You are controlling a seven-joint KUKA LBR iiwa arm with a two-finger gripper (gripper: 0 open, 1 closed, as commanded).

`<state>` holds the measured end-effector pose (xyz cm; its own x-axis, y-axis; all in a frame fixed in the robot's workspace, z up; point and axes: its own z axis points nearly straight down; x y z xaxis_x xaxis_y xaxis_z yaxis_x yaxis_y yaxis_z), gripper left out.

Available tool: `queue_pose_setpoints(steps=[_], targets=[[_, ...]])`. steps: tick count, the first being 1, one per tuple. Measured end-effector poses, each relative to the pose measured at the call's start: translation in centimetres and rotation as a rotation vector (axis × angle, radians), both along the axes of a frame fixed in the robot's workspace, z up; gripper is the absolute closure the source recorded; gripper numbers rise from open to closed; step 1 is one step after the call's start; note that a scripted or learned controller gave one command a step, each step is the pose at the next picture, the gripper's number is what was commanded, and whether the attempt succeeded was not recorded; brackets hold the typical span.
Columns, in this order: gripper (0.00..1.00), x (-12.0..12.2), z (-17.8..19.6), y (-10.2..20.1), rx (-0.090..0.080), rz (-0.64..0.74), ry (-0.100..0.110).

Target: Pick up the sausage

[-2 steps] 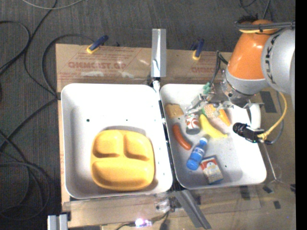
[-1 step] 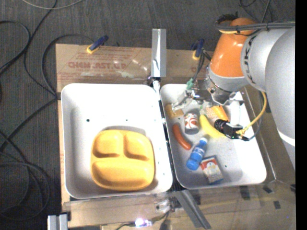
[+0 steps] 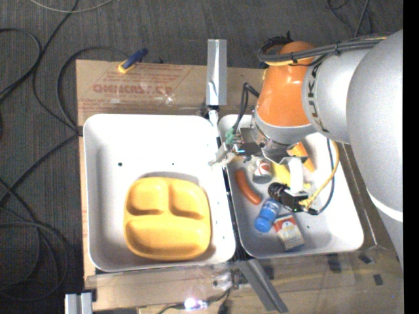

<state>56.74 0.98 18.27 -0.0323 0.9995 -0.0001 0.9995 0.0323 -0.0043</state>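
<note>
My gripper [image 3: 272,169] hovers over the right bin [image 3: 340,237]; I cannot tell its state. The sausage [image 3: 247,187] lies just left of it.

Two smooth white plastic bins [image 3: 98,142] sit on the counter over a matt brown cardboard sheet [image 3: 144,87], the left one holding a glossy yellow plastic divided tray [image 3: 168,218]. A shiny orange-red sausage [image 3: 247,187] and a blue plastic bottle [image 3: 265,216] lie beneath the arm's glossy orange band [image 3: 285,100] and satin grey casing [image 3: 366,90].
</note>
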Motion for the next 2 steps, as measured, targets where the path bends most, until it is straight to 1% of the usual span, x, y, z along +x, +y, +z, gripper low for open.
queue_pose_setpoints(steps=[1,2], targets=[[0.0,5.0,0.0,-7.4,-0.002,0.053,-0.002],[0.0,-1.6,0.0,-3.8,0.001,0.152,0.0]])
